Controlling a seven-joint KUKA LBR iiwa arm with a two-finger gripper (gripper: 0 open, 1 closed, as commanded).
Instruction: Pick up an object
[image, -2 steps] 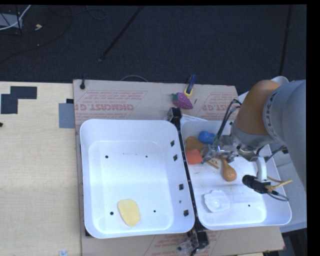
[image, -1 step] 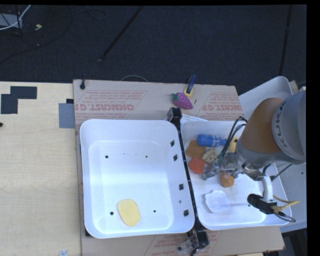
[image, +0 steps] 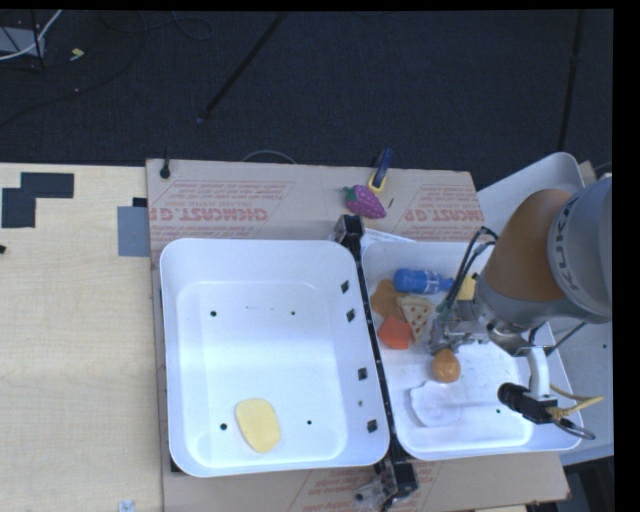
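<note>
The arm (image: 585, 250) is reaching in from the right and hanging over the right bin (image: 485, 428). The gripper (image: 447, 338) is sitting low over the middle of that bin, and whether it is apart or together cannot be told from this slant. It is gripping nothing that can be seen.

An orange ball (image: 446, 368) is lying just below the gripper on the bin floor, very near it; whether the two are touching cannot be told. Left of the gripper a tan wedge (image: 416, 316) is resting beside a red piece (image: 395, 336), and a brown lump (image: 384, 297) is lying above them against the bin's left wall. A blue tube (image: 420, 280) is lying toward the far side. A white scrap (image: 434, 406) is sitting near the front, below the ball.

The left bin (image: 260, 320) is holding one flat yellow piece (image: 258, 424) near its front edge, well apart from the gripper. Both bins are standing on cardboard (image: 250, 205), where a purple toy (image: 366, 202) is lying beyond the bins.
</note>
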